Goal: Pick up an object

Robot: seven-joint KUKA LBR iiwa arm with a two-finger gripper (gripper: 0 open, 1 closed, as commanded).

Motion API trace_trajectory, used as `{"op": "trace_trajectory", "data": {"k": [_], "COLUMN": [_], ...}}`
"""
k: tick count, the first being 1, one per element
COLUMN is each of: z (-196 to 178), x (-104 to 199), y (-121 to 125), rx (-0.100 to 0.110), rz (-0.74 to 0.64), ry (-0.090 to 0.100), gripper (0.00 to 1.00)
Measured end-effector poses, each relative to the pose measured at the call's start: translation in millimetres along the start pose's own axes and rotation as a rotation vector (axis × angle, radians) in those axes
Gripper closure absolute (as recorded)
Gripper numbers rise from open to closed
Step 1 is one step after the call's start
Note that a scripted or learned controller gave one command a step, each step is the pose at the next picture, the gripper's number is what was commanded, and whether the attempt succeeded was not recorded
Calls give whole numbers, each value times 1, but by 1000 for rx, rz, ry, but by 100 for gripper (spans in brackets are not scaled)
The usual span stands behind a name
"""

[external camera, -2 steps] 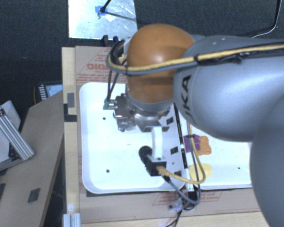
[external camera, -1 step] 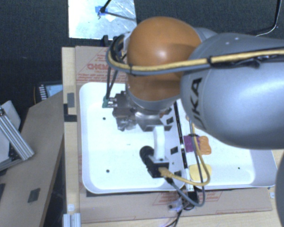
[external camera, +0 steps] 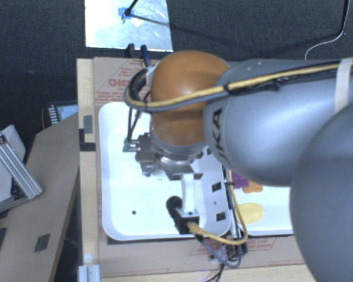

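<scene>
Poised over left bin (external camera: 115, 216), nothing lifted yet (jaws hidden beneath wrist (external camera: 165, 157): cannot tell). Purple object (external camera: 242, 183) and yellow object (external camera: 251, 212) lying apparently in right bin (external camera: 276, 219); whole grasp left.

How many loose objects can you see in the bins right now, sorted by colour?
Yellow: 1, a yellow object in the right bin
Purple: 1, a purple object partly behind the arm
Orange: 1, an orange object beside the purple one
Total: 3 visible; the arm may hide others.
</scene>
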State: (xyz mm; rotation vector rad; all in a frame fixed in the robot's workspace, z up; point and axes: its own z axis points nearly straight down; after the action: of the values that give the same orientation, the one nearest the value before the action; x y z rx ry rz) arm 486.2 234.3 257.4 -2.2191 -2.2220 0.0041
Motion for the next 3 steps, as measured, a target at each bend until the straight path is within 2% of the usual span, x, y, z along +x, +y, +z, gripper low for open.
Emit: {"op": "trace_trajectory", "data": {"k": [1,2,3], "z": [55,-65,-82], "x": [0,0,0], "y": [0,2,18], "rx": [2,-14,-6], "rz": [1,-3,-3], "ry": [-1,7,2], "gripper": [100,100,100]}}
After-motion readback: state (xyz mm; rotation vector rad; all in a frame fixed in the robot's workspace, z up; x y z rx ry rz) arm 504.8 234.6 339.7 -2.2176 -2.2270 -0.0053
